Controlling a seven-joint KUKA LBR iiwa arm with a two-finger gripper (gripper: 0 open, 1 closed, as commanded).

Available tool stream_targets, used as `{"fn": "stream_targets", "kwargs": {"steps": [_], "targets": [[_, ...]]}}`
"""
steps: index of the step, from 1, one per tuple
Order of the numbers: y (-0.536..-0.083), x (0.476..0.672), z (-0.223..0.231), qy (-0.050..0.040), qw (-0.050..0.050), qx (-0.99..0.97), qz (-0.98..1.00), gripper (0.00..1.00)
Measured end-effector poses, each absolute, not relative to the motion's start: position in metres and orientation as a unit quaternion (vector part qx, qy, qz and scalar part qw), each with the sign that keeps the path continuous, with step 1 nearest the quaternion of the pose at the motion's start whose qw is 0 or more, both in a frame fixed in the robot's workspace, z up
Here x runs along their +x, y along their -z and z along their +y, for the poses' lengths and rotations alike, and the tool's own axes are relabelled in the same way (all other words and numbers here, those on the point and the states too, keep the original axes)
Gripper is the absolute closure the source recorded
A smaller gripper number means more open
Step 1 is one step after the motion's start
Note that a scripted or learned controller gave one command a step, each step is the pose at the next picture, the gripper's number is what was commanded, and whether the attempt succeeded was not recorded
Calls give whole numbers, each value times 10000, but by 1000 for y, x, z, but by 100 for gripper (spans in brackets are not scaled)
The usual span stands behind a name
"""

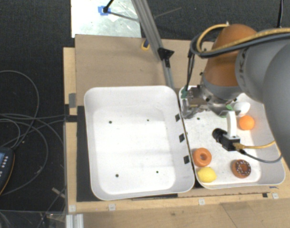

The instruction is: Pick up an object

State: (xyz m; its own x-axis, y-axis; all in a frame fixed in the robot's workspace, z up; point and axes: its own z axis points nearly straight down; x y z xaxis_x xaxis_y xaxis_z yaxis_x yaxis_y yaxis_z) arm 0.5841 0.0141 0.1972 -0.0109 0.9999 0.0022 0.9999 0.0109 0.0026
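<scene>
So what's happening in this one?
The grey robot arm's gripper is down at the far left corner of the right white bin, with nothing visibly between its fingers. An orange ball, an orange-glazed doughnut, a yellow lemon and a chocolate sprinkled doughnut lie loose in that bin.

I have one camera, fixed above the bench (116, 61) and looking down at a slant, so the far edge sits at the top of the frame and the near edge at the bottom. It stands back enough to take in both white bins, the left bin (95, 146) whole and the right bin (268, 177) (probably whole, though my arm (259, 65) covers its far corner). My arm enters from the right, bulking large because it rises toward the lens.
</scene>
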Motion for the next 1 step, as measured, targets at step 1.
{"fn": "stream_targets", "kwargs": {"steps": [1], "targets": [[-197,601,60,-20,1,7034,7108,100]]}}
